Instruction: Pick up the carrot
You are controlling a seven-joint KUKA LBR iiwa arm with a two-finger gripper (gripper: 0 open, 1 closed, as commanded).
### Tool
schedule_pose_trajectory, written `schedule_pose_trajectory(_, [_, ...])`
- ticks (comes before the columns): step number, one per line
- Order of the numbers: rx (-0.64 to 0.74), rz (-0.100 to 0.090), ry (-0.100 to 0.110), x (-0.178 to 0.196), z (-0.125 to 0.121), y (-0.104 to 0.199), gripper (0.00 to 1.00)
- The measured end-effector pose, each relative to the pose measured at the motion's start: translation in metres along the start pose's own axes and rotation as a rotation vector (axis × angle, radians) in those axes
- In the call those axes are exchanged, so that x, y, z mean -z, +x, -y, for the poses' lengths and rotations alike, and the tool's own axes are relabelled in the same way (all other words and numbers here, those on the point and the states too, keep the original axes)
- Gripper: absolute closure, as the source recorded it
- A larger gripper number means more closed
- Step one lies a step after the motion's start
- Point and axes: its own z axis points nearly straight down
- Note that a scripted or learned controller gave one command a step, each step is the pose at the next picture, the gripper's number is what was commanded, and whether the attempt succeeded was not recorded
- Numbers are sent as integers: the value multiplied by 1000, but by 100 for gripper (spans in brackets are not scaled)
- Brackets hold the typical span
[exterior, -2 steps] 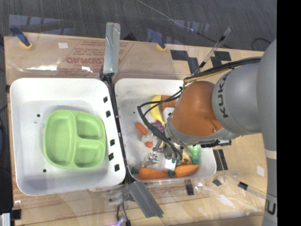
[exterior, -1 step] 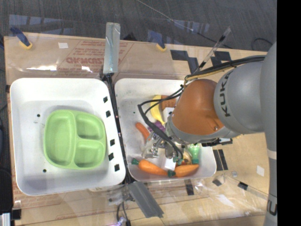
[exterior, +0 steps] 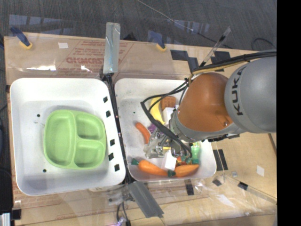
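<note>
In the right bin (exterior: 123, 126) lie several orange carrot-shaped pieces. One carrot (exterior: 151, 168) with a green top rests along the front wall, a second carrot (exterior: 186, 170) lies beside it to the right, and a smaller orange piece (exterior: 143, 132) sits nearer the bin's middle. My gripper (exterior: 162, 147) hangs low over the front half of this bin, just above and behind the front carrots. The grey and orange wrist covers much of the gripper.
The left bin (exterior: 28, 102) holds a green divided plate (exterior: 74, 139). Around the gripper in the right bin are a yellow item (exterior: 157, 113), a brownish item (exterior: 168, 101), a white block (exterior: 170, 163) and a green piece (exterior: 195, 150). A black cable (exterior: 153, 100) loops over the bin.
</note>
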Motion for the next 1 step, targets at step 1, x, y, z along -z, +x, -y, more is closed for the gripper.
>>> schedule_pose_trajectory(1, [-104, -6, 0, -20, -4, -3, 100])
